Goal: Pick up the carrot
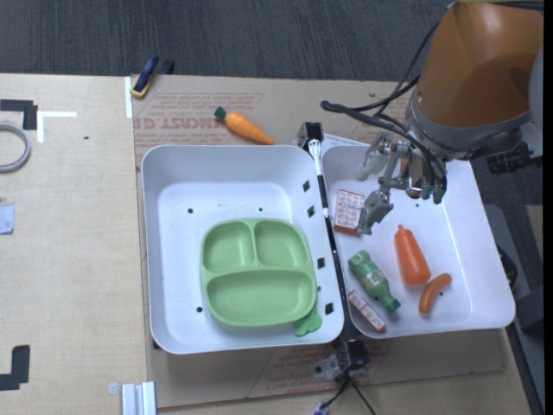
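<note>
A robot lab: taped bench (69,258), two white bins (164,258), toy food, loose cables (363,115).

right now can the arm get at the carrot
Probably yes: the carrot lies in the open on the cardboard beyond the bins, nothing on it. The gripper hangs over the right bin, well short.
</note>
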### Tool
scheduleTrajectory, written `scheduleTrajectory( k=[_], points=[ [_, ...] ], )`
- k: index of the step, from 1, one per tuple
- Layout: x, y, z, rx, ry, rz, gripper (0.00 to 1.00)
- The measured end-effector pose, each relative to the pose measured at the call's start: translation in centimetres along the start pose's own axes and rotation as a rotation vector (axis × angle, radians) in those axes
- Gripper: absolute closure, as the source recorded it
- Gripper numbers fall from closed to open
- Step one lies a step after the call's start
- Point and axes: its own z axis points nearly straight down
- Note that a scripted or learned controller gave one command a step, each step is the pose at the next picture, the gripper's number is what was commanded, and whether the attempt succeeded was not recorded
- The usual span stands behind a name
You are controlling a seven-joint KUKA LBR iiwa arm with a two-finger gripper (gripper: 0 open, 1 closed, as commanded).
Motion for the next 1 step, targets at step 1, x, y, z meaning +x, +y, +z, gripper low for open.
scheduleTrajectory(
  k=[1],
  points=[
    [0.01,0.00,0.00,0.000,0.000,0.001,0.00]
  ],
)
